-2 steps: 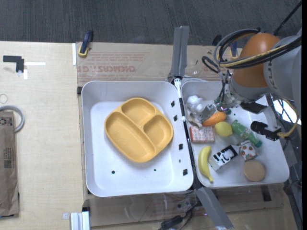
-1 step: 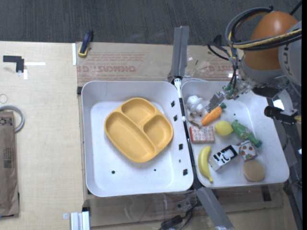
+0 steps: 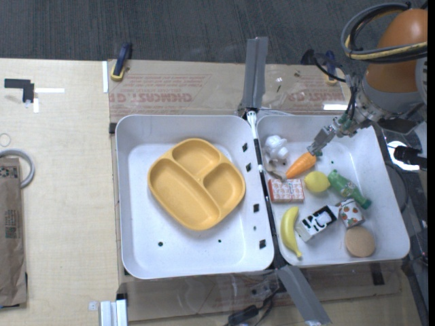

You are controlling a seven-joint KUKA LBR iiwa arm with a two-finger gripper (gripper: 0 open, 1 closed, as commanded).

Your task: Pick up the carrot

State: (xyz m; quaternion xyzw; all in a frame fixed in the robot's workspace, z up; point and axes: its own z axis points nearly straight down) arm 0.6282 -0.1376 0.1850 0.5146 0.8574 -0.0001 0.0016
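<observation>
Carrot (image 3: 300, 166) is lying in the right bin (image 3: 391, 202), next to the lemon (image 3: 317, 182); gripper (image 3: 319, 145) is right at its leafy end; can't tell if the jaws are clenched; not lifted yet, I'd say.

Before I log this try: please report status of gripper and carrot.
Gripper at carrot's green top, grip unclear. Carrot lying in right bin. Lemon, white toy close beside it.

2 shallow white bins (image 3: 129, 202); 1 yellow three-compartment plastic plate (image 3: 196, 183); 1 orange carrot (image 3: 300, 165); 1 yellow lemon (image 3: 317, 182); 1 yellow banana (image 3: 291, 229); 1 round tan bun (image 3: 359, 242).
</observation>
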